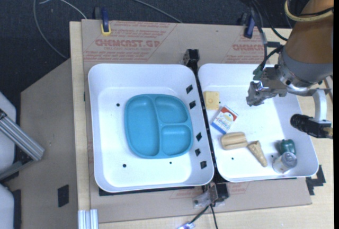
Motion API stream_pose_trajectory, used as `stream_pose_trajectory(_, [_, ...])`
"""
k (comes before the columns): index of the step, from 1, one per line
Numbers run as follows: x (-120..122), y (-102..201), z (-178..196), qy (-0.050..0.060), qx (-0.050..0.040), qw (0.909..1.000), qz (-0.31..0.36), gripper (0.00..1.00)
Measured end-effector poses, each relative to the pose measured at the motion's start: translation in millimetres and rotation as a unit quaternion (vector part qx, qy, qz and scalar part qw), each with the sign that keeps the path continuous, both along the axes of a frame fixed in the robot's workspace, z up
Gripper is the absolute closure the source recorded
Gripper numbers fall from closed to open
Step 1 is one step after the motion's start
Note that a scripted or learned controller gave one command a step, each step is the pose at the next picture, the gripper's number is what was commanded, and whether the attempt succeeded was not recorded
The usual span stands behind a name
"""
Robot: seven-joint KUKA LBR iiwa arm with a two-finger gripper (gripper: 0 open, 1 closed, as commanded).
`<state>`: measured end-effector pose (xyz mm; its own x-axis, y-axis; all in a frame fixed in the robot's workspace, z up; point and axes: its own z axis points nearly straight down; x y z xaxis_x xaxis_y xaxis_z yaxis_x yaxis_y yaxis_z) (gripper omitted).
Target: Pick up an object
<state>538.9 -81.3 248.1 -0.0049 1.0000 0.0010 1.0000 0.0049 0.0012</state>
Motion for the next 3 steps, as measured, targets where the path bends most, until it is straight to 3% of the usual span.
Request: stream_pose_trajectory(3, [73.0,145.8,-16.0,-0.001,-0.0001,1.0000,0.000,1.00])
